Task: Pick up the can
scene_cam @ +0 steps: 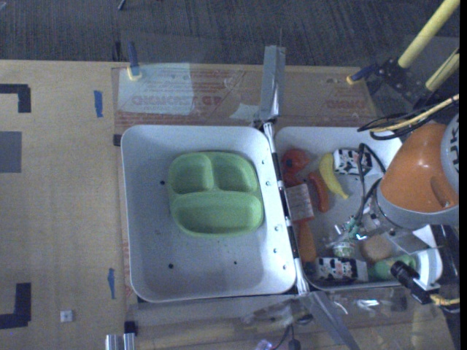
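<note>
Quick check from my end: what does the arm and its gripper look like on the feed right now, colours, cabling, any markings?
The arm is grey with a large rounded orange band above the wrist. Black lettering shows on the grey shell at the view's right edge, too cut off to read. Black and yellow cables loop across its top. The gripper is a dark, blurred metal assembly with a small teal glint, hanging over the right bin.

You see two white bins: the left bin [139,217] holds a light green divided tray [215,193]. In the right bin [310,138] you find a yellow banana [333,177], a red-orange object [295,162], and a small carton [349,161] with a black and white cow pattern. A similar black and white patterned item [335,269] lies at the near side. The tabletop [58,195] is light brown with blue tape pieces [98,103]. The arm [419,173] has an orange band.
</note>
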Controlling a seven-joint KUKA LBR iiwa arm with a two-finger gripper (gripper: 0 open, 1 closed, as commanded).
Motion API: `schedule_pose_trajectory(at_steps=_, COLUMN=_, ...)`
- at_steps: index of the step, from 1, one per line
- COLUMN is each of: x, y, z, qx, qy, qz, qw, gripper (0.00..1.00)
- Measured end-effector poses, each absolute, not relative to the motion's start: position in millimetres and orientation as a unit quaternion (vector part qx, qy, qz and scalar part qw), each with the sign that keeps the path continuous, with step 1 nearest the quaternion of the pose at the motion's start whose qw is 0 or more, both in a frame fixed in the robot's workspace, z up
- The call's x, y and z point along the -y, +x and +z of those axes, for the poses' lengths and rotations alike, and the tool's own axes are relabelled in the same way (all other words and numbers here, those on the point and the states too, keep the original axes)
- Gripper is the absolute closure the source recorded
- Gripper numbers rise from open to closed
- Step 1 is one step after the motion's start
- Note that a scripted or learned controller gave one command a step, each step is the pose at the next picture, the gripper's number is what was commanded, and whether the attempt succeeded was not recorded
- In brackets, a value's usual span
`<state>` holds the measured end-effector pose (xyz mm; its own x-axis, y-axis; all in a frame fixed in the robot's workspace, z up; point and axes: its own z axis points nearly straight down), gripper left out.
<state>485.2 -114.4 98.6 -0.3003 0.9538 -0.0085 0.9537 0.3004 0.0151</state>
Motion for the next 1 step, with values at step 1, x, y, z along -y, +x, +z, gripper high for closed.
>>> schedule_pose_trajectory(at_steps=1, x=53.9, y=479.9, z=202.2, qx=-0.78, qy=0.626, qz=0.0001, qw=0.0, gripper=1.0)
